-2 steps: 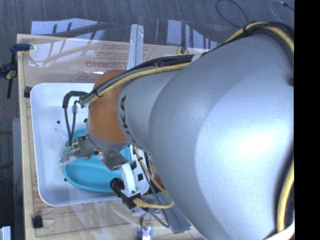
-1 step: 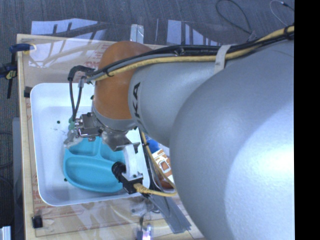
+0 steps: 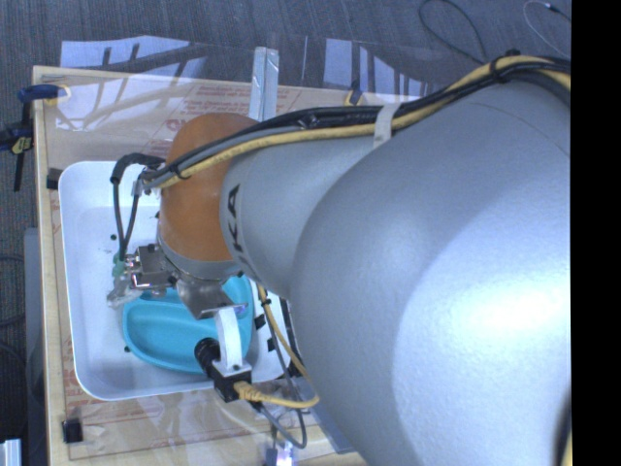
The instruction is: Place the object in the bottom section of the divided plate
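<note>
Below, arm's gripper point(image 3: 146, 278) just above blue divided plate point(image 3: 160, 333) in white bin point(image 3: 82, 260), grip perhaps closed, unclear.

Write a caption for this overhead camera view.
Grey arm reaching down over a blue plate in the white bin.

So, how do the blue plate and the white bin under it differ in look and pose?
The blue plate is bright turquoise with a rounded outline; the white bin is plain white with straight walls and rounded corners. The plate is the smaller one and lies inside the bin. The arm covers much of the plate, while the bin's left part is in plain sight. Both are shallow.
</note>
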`<act>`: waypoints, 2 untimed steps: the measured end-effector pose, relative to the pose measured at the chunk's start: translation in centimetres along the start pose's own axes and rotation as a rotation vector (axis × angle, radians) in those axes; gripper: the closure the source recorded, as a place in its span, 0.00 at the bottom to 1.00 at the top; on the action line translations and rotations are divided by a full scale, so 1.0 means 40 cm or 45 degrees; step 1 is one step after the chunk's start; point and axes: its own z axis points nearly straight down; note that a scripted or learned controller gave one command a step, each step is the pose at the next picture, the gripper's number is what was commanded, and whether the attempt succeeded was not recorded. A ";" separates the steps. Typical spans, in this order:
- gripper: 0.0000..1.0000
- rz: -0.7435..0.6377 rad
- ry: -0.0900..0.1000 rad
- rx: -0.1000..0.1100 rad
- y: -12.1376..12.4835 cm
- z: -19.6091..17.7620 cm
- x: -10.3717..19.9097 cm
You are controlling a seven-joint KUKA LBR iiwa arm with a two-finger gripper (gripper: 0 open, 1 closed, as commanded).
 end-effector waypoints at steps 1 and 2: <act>0.00 0.436 0.003 -0.004 0.004 -0.451 -0.153; 1.00 0.420 -0.002 0.009 0.004 -0.470 -0.147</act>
